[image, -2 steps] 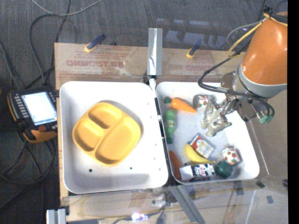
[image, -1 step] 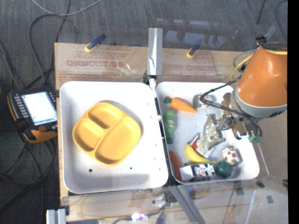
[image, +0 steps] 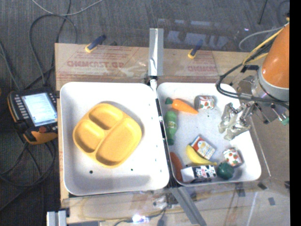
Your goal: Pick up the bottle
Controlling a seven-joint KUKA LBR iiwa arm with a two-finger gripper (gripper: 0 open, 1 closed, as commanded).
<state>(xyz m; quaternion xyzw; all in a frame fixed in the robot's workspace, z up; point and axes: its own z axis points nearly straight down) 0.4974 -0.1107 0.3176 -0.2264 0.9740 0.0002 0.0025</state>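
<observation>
We're looking down on the worktop (image: 70, 62) and its two shallow white bins, and the grey arm with the orange band (image: 277, 62) is in from the right, its metal two-finger hand (image: 233, 125) hanging over the right side of the right-hand white bin (image: 256, 171). The silvery fingers (image: 227, 118) point down and to the left with a slim gap between them, so we read the hand as slightly spread, with nothing pinched in it. Now, the green plastic bottle (image: 170, 125) lies at the far left of that same bin, right along the wall shared with the other bin, well apart from the hand. Just above the bottle we see an orange toy carrot (image: 183, 106), and beside that a small red-and-white can (image: 204, 102). Lower down there's a red-and-white carton (image: 203, 148), a yellow toy banana (image: 197, 156), a black-and-white milk carton (image: 199, 173) lying flat, a dark green round toy (image: 225, 171) and another little red-and-white pack (image: 233, 156). A reddish-brown sausage-shaped toy (image: 175, 161) sits below the bottle near the front left corner. Over in the left-hand white bin (image: 75, 178) rests a yellow three-compartment plastic plate (image: 107, 134). Off the worktop's left edge, a handheld control pendant with a lit screen (image: 35, 109) lies on the floor.
</observation>
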